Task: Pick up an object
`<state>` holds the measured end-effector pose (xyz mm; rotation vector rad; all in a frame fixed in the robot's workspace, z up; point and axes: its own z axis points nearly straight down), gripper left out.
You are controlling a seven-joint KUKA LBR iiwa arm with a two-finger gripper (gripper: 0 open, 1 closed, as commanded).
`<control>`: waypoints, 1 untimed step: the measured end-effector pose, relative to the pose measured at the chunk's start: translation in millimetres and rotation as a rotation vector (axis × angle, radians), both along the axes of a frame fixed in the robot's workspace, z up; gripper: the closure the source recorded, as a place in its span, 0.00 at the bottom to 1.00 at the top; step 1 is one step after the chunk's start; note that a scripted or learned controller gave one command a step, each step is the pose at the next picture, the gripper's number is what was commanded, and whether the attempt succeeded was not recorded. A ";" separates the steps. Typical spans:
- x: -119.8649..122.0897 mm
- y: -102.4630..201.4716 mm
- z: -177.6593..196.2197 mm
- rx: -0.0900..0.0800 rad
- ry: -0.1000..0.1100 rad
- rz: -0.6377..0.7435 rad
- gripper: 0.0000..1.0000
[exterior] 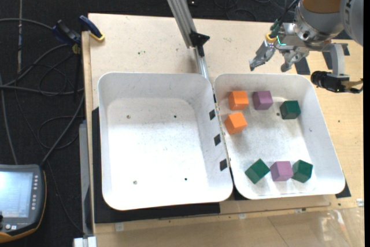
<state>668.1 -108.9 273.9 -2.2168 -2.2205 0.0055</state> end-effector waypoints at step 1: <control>0.7 0.0 3.2 -0.001 -0.005 0.001 0.00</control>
